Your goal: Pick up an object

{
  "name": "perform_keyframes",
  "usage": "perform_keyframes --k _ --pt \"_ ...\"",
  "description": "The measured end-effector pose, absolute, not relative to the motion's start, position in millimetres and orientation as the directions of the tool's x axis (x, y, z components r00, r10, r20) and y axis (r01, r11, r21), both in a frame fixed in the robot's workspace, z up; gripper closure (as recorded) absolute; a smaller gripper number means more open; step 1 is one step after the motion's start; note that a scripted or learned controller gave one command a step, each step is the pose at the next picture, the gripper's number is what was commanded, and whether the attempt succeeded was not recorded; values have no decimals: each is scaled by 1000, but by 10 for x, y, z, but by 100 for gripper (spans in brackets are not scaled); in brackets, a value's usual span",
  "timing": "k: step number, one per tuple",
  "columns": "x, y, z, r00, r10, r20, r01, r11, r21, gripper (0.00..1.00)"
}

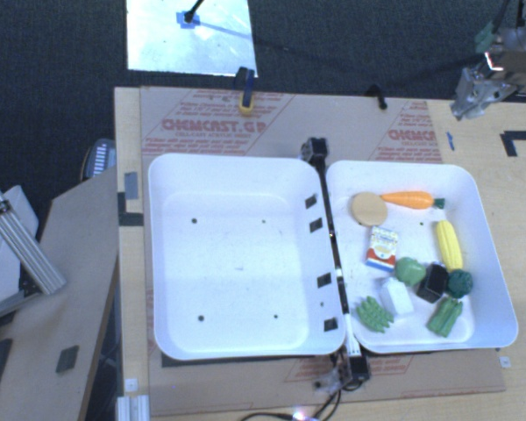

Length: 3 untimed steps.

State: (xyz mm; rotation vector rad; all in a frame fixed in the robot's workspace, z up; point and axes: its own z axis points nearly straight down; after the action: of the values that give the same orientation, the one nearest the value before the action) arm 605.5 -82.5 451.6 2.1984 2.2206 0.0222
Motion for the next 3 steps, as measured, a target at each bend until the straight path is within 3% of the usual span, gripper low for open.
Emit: perform_keyframes --k 1,2,3 --pt "6579 -680 4956 -7 1000 -2 1000 7 11 100" --pt "6685 -1181 4471 3 1000 -2 1000 -3 -1 100" --pt "6686 -1106 4807 -4 1000 -2 1000 4 5 100"
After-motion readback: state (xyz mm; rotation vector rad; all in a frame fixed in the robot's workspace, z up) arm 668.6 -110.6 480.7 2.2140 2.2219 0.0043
